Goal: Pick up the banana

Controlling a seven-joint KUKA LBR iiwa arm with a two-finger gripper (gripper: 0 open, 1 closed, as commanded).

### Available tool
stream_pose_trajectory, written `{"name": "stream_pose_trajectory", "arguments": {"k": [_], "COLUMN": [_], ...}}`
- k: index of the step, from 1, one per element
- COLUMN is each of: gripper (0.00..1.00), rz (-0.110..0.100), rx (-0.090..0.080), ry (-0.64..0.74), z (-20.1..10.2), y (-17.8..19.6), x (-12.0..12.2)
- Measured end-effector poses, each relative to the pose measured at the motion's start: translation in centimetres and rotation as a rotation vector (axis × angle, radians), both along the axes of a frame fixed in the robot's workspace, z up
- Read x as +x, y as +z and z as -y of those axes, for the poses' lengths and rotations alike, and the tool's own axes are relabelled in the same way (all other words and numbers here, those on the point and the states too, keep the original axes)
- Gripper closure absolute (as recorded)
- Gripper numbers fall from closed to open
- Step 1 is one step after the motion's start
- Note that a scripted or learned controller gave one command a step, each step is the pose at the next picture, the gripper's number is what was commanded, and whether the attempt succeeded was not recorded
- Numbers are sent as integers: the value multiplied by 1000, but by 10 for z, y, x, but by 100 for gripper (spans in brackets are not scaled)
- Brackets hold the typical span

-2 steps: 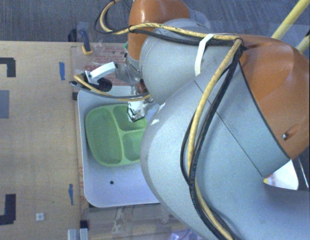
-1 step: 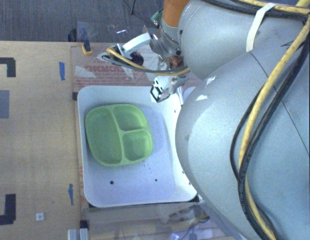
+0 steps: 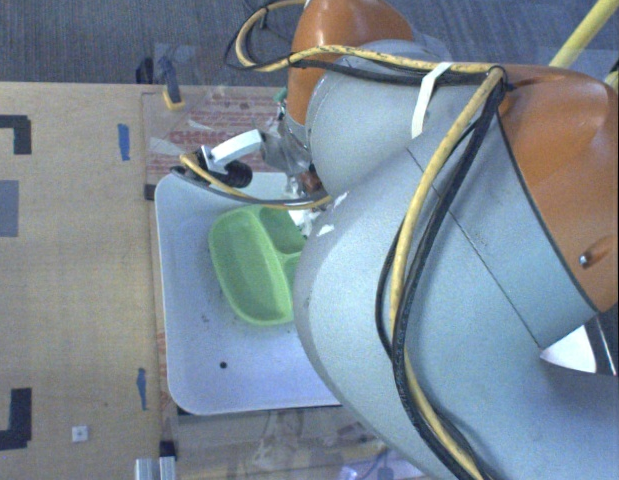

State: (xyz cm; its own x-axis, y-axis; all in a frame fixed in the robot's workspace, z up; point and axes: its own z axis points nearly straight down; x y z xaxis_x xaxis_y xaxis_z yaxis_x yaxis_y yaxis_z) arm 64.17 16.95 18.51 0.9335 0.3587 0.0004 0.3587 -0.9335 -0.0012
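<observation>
Banana pick: progress unclear

Arm (image 3: 459,268) looms over white bin (image 3: 189,368), covering most of it. Green bowl (image 3: 251,266) lies inside, beside the wrist. Banana location can't be told. Gripper state can't be told either. Judged: no grasp confirmed, pick not yet done

Light is even and fairly bright, with no hard glare. The grey arm (image 3: 429,268) sits so near the lens that it looks soft and slightly blurred, with a mild sheen on its orange band (image 3: 569,168). It casts a faint shadow on the white bin (image 3: 204,368). The desk (image 3: 69,268) looks flat, slightly grainy, reasonably sharp.
</observation>
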Motion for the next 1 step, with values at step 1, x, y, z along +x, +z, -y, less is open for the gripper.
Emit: {"name": "stream_pose_trajectory", "arguments": {"k": [1], "gripper": [100], "rz": [16], "rx": [10], "ry": [-60], "z": [83], "y": [11], "x": [-86]}}
